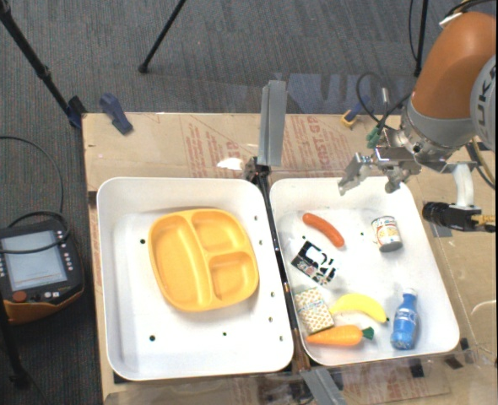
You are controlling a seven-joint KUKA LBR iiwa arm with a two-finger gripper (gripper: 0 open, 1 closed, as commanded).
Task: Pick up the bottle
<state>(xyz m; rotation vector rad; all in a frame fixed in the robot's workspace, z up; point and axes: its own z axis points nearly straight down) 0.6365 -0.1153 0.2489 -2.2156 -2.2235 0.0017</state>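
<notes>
The blue bottle [405,320] with a white cap lies in the right bin's [426,260] near right corner, beside a yellow banana [359,306]. My gripper [371,176] hangs over the far edge of that bin, well away from the bottle. Its two fingers are spread apart with nothing between them.
The right bin also holds a red sausage [324,229], a small can [387,233], a black-and-white packet [314,261], a patterned box [314,310] and a carrot [338,337]. A yellow divided plate [203,258] sits in the left bin [122,310]. A grey post [273,129] stands between the bins.
</notes>
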